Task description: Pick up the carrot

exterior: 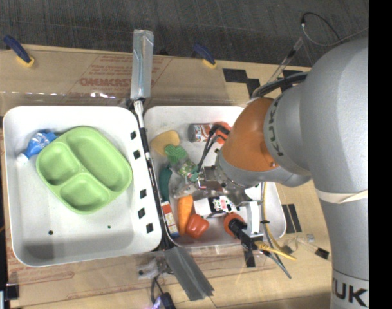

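Hovering above the carrot (184,207) in the right bin (158,118), the gripper (197,179) — finger state impossible to tell.

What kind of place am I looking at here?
Probably a robot test lab: a grey arm reaches over two white bins clamped to a cardboard-covered bench, one bin holding toy food such as a carrot.

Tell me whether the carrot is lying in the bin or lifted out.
Lying in the bin. The carrot rests on the floor of the right bin, beside a red pepper, with the gripper just above it.
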You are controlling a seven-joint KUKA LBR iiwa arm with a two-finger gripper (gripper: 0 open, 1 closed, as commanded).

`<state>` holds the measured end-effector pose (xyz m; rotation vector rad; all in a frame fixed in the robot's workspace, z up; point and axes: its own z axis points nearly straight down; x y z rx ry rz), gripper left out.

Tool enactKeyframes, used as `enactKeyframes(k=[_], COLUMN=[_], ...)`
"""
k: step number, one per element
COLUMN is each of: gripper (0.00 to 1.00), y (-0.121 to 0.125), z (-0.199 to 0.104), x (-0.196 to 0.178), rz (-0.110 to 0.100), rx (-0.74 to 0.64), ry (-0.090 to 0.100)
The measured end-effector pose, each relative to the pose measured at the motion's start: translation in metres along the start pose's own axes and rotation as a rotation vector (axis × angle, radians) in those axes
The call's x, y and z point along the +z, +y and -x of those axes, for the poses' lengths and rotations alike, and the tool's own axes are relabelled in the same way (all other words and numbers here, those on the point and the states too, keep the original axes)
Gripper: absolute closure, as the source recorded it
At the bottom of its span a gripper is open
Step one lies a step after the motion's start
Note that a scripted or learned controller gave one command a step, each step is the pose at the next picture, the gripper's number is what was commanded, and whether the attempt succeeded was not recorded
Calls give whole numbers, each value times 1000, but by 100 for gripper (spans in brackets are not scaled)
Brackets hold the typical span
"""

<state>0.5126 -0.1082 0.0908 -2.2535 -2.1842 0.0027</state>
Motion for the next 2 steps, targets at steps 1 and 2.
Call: enactKeyframes(k=[1, 2], gripper=[100, 100], y=[0, 8], z=[0, -8], x=[-9, -123], rz=[-2, 4], rx=[-4, -122], ry=[0, -1])
